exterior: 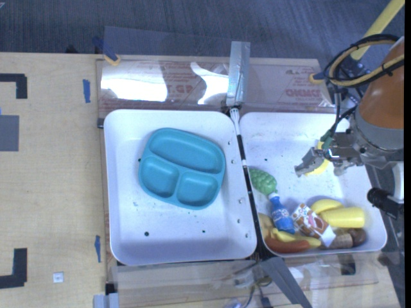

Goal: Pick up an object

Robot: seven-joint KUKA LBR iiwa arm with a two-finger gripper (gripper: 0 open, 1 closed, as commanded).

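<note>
My gripper hangs over the bare upper part of the right bin, reaching in from the right. Its grey fingers are closed on a small yellow object, which shows only as a sliver between them. Along the same bin's near edge lies a heap of toys: a green ridged piece, a blue bottle, a yellow block, a yellow banana shape, a red-and-white packet and a brown piece. The gripper is above and behind this heap, apart from it.
In the left bin a blue three-compartment plate lies near the middle. A raised divider separates the two bins. Black and yellow cables loop at the upper right above the orange wrist band.
</note>
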